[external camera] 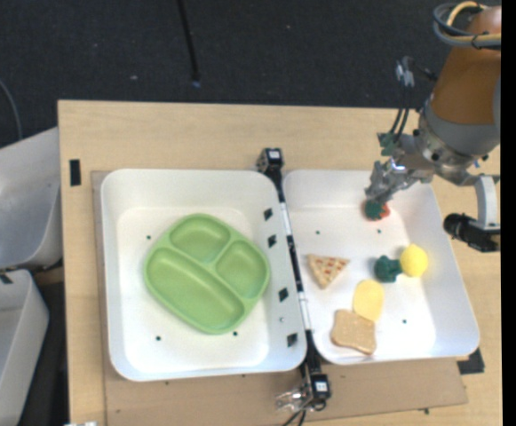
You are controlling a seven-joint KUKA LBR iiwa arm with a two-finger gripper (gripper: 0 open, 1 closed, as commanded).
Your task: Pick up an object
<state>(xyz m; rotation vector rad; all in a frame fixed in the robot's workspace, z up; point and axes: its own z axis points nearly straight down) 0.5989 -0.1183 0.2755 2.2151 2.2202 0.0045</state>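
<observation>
The right bin (435, 322) holds several toy foods: a pizza slice (327, 269), a dark green broccoli piece (385, 268), a yellow lemon (414, 260), a pale yellow piece (369, 299) and a slice of toast (353, 332). A small red and green item (377, 209) lies near the bin's back edge. My gripper (384, 185) hangs directly over that small item, its tip right at the item's top. Whether the two touch is too small to tell.
The left bin (129, 344) holds a green divided plate (207, 272). A black-clipped divider (284, 247) runs between the two bins. The arm's grey and orange wrist (462, 105) stands over the back right corner.
</observation>
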